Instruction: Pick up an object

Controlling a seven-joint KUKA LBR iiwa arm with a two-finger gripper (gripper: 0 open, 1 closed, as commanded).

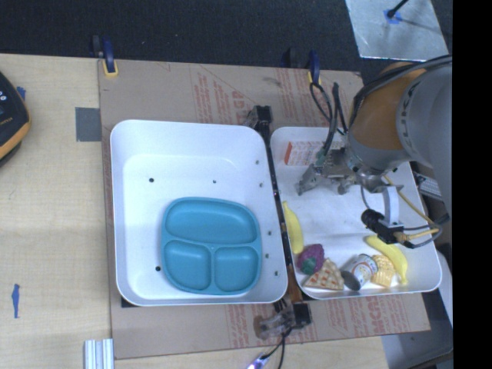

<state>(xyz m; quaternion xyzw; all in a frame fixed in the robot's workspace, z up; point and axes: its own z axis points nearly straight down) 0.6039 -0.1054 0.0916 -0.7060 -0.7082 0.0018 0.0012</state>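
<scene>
- I see the gripper (321, 177) right of centre, low over the right bin (280, 141), fingers spread, holding nothing.
- Bananas (390, 257), a can (358, 270) and other objects lie lower right.
- A blue tray (210, 244) sits in the left bin (134, 148).

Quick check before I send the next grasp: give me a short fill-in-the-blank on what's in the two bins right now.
1. The blue divided tray lies in the ____ bin as the camera sees it.
2. The toy banana beside the wall between the bins is coloured ____.
3. The tin can lies on its ____ near the right bin's front edge.
4. The end effector is above the ____ bin.

Missing words: left; yellow; side; right
</scene>
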